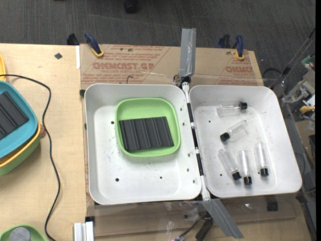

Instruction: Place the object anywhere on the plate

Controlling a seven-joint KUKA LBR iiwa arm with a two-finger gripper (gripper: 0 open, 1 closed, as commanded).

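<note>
left bin: a white bin (100, 185) carried a green plate (147, 109), set toward the back so that bare floor lay in front of it.
plate: a dark ribbed insert (146, 133) lay flat in it, apparently there to keep a round thing from rolling.
right bin: the second bin (281, 134) held five clear vials with black caps, lying loose on their sides.
vials: one (231, 108) lay near the back, one (233, 132) at mid-bin, and three (244, 164) side by side at the front, none touching the plate.
divider: the two rims met at a seam (193, 134), so any vial would have had to be lifted over it.
gripper: there was nothing to say how its jaws stood or whether they held anything; i could not tell.
task: judged not yet begun, with every vial well apart from the plate.
</note>
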